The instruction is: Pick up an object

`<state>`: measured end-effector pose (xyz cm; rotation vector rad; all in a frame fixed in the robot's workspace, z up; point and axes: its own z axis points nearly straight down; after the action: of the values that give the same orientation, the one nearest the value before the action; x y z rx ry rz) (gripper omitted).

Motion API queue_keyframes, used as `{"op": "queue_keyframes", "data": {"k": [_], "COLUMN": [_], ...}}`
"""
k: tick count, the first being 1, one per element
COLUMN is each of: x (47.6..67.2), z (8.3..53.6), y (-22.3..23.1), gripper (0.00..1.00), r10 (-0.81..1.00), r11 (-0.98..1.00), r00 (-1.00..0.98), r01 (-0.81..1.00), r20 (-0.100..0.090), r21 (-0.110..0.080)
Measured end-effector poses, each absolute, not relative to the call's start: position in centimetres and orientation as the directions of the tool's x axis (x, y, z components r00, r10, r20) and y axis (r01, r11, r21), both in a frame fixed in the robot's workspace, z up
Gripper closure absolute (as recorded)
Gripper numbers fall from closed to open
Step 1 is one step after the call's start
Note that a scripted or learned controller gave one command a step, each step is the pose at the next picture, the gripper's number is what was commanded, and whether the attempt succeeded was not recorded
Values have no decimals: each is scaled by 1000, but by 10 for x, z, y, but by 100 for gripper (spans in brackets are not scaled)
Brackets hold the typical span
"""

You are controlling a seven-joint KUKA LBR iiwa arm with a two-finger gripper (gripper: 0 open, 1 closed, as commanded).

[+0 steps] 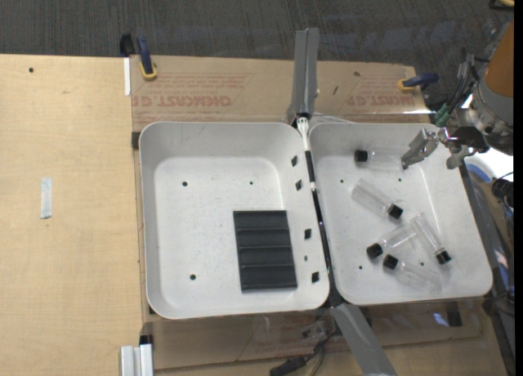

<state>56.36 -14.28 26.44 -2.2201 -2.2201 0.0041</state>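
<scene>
arm: grey KUKA arm [495, 88] enters at the far right, orange band showing at the frame edge, wrist over the far right part of the right bin
gripper: gripper [434, 151] hangs above the far right corner area of the right bin; two fingers spread apart, nothing between them, so released
fingers: one finger [415, 152] points left and down toward the bin floor, the other sits nearer the right rim
right bin: white shallow bin [343, 284], holds several clear vials with black caps
vial far: small capped vial [363, 155] near the far wall, left of the gripper, apart from it
vial middle: clear vial [377, 201] lying tilted, black cap at its near right end
vial cluster: three or so clear vials [409, 252] bunched in the near right part, caps pointing different ways, some touching; exact count hard to tell
left bin: white bin [163, 170], touching the right bin along the middle
black block: dark ribbed rectangular block [265, 250] lying flat in the near right part of the left bin
bench: tan board [65, 203] with cardboard [212, 92] under the bins, blue and yellow clamps [140, 55] at the far edge
</scene>
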Motion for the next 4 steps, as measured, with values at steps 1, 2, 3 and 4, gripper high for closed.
{"op": "queue_keyframes", "data": {"k": [1,2,3,4], "x": [542,561,655,654], "z": [148,92,88,97], "y": [-209,-194,-191,-191], "gripper": [0,0,0,100], "r10": [999,994,992,992], "r11": [32,107,127,129], "r00": [-32,-107,-127,-129], "r01": [999,994,992,991], "r20": [0,-1,2,1], "r21": [-2,0,-16,-19]}}
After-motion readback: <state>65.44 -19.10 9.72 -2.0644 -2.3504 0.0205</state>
